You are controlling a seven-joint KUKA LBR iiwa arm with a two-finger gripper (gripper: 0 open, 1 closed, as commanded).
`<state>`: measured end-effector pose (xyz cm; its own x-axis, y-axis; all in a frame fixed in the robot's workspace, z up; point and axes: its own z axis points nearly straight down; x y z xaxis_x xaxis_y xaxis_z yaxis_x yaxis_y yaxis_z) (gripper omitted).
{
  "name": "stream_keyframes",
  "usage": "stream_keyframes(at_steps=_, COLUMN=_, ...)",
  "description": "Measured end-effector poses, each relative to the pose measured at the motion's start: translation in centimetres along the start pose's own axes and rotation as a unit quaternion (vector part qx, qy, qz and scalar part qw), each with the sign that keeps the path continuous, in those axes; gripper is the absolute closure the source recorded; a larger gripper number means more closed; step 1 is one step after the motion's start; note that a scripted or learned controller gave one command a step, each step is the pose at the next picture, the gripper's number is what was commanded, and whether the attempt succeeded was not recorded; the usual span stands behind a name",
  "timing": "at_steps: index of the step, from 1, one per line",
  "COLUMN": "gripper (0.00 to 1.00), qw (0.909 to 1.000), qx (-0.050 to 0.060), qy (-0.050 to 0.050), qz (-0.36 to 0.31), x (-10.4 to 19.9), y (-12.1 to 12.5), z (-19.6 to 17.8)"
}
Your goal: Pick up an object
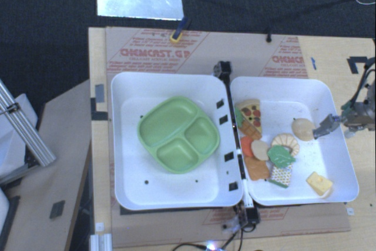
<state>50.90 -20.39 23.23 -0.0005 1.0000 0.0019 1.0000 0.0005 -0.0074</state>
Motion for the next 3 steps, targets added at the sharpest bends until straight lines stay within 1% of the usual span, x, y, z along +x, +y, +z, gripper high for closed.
stream_keyframes(at_steps=1, gripper=0.0, qw=1.0, qx=-0.004, qy=-0.001, qz=-0.001, x=0.0, y=0.2, z=-0.4)
stream_keyframes(at_steps=2, gripper=0.0, qw=1.0, qx=-0.002, qy=0.0, qz=0.0, x=0.3, y=-0.5, z=5.5)
stream_keyframes(at_steps=3, gripper=0.0, qw=1.0, qx=-0.002, qy=0.0, qz=0.0, x=0.0, y=0.0, z=11.6)
